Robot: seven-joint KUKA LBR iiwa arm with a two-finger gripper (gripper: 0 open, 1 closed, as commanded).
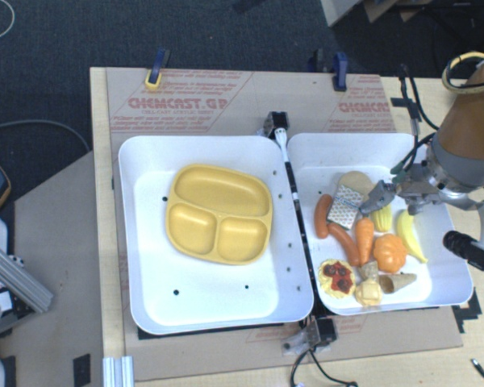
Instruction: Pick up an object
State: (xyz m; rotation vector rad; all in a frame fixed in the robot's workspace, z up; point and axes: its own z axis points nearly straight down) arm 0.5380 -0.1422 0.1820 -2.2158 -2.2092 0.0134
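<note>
Several toy foods crowd the right bin [306,156], and we judge ourselves in the approach step. Our tool [377,197] hangs low over the pile; whether it is wide or narrow we cannot tell. Directly below it lies a carrot [363,239], with an orange [390,251] just beyond and a banana [409,234] toward the arm. Next, we should settle on one piece, descend straight, and close.

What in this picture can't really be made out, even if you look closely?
- Grey two-finger gripper, camera view: too small and dark to tell open from shut.
- Pale round toy food: partly covered by the grey cheese grater.
- Grey and orange robot arm: cut off by the right edge.
- Small beige items by the pizza slice: too small to identify.
</note>
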